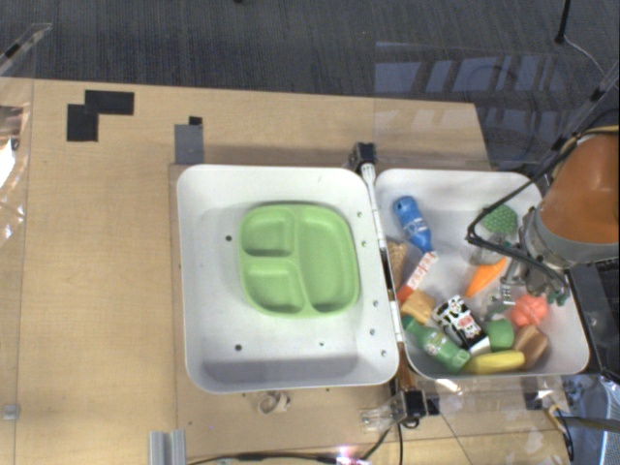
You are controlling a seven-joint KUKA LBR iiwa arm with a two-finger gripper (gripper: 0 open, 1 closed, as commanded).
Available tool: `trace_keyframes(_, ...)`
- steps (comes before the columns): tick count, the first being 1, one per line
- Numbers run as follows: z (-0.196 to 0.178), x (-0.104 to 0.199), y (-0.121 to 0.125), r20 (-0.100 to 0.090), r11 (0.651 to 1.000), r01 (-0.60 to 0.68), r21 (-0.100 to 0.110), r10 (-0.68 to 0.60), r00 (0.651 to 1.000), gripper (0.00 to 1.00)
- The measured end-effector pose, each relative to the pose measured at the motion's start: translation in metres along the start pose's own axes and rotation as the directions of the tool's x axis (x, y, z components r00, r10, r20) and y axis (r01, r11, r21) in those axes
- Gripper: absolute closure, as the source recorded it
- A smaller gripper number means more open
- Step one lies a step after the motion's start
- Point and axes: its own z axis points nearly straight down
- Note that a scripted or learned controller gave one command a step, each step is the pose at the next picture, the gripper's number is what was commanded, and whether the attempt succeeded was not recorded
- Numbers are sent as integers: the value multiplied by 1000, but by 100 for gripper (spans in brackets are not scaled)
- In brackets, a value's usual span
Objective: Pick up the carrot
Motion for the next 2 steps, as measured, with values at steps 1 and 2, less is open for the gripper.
trace_keyframes(1,2,-27,-16,-3,866,-500,1,500,866,0)
trace_keyframes(2,4,-88,-9,-4,659,-752,5,752,659,0)
